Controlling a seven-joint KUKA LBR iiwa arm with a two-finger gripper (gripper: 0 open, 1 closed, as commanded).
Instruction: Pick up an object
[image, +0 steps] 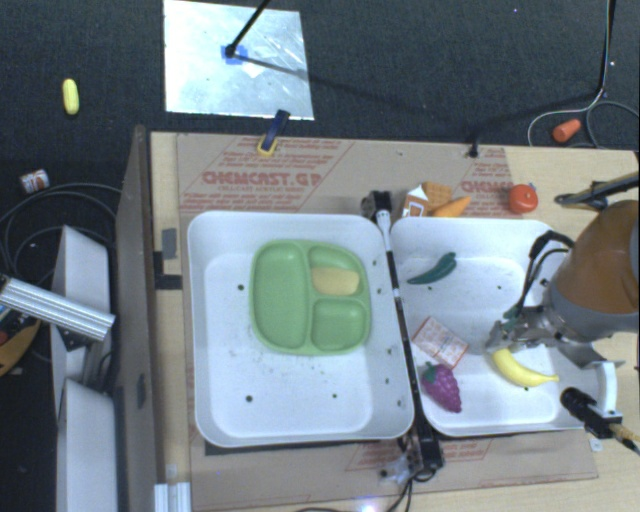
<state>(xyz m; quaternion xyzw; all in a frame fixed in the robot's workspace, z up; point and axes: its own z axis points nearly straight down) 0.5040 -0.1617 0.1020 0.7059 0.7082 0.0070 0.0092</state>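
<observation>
Purple grapes (442, 387) lie beside the banana (522, 369), where the claw (513, 337) hovers, its opening impossible to tell, so it may slip off the curved peel.

Green divided plate (308, 297) in left bin (225, 400); tomato (522, 198) on bench.

Arm (610, 275) entered frame from 3 o'clock, orange band facing camera, grey wrist below it. Wrist pointed toward 9 o'clock, angled down. Gripper (510, 338) sat low at arm's 8 o'clock end. Black cable looped along wrist's upper side.
</observation>
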